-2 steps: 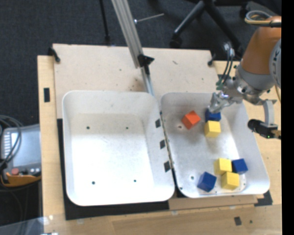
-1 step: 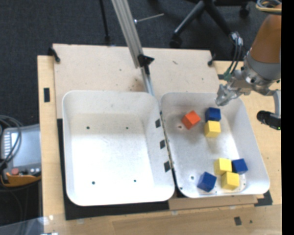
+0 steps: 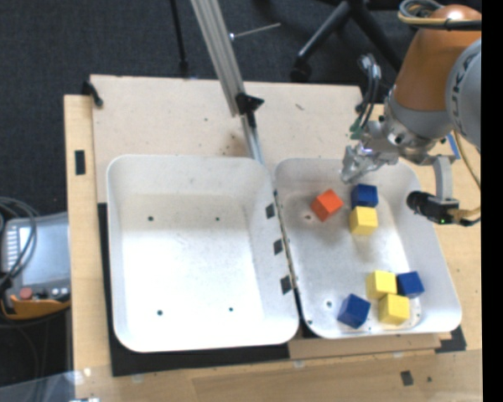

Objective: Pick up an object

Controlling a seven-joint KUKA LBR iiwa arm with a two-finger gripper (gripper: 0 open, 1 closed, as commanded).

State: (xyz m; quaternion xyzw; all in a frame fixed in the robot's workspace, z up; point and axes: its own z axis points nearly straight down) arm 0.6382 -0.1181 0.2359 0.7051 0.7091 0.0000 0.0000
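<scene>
Blocks: six small blocks lie in the right bin [image 3: 427, 249], none lifted; any of them could serve as the object to pick up.
Nearest candidates: an orange block [image 3: 326, 204] sits near the bin's far left, with a blue block [image 3: 364, 195] just to its right and a yellow block [image 3: 363, 219] touching the blue one's near side.
Other blocks: at the near end, two yellow blocks [image 3: 381, 283] [image 3: 394, 308] and a blue block [image 3: 410, 283] cluster together, with another blue block [image 3: 353, 310] just beside them to the left.
Gripper: the gripper [image 3: 353, 169] hangs over the far end of the right bin, above and between the orange block and the blue one behind the yellow; nothing is seen between its tips, and whether it is spread or closed cannot be told from this angle.
Arm: the grey arm [image 3: 427, 74] with its orange band reaches in from the right, wrist tilted down toward the far trio.
Progress: judged from this frame, the pick is at the approach stage; choosing a block, descending, closing and lifting all appear left to do.
Left bin: the left bin [image 3: 117, 224] lies alongside, touching the right bin along the middle edge.
Surroundings: a metal post [image 3: 222, 48] rises from the bench [image 3: 151, 115] behind the bins.
</scene>
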